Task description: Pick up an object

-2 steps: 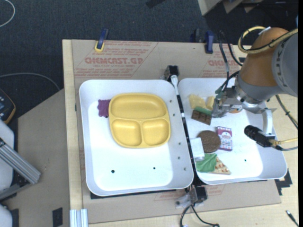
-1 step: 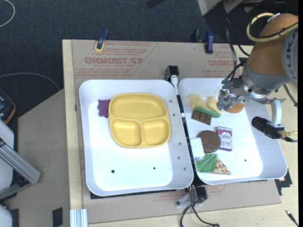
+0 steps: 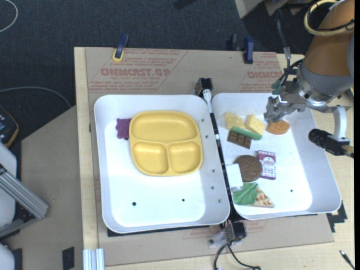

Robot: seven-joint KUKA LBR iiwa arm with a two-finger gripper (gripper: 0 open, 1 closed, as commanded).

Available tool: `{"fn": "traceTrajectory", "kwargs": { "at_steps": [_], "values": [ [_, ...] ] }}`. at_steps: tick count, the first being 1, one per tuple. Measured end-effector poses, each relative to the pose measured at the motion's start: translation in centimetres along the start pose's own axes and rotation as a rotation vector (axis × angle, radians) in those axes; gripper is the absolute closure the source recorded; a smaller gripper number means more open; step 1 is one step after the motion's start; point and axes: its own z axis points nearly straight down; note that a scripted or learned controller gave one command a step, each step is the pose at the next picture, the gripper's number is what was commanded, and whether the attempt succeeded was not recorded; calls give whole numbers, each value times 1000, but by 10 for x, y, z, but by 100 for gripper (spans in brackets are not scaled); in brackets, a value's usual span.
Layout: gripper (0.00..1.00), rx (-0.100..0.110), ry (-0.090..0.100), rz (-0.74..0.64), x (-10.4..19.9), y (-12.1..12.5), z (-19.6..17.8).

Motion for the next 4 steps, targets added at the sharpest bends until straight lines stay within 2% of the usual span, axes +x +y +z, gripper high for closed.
{"fn": "traceTrajectory", "kwargs": {
  "at_steps": [1, 2, 3, 4],
  "values": [
    [100, 13, 4, 3, 16, -48, 12],
    [100, 12, 4, 3, 28, -89, 11],
    [100, 8, 3, 2, 28, -101, -3],
    [100, 11, 3, 2, 25, -102, 3]
  ]
}}
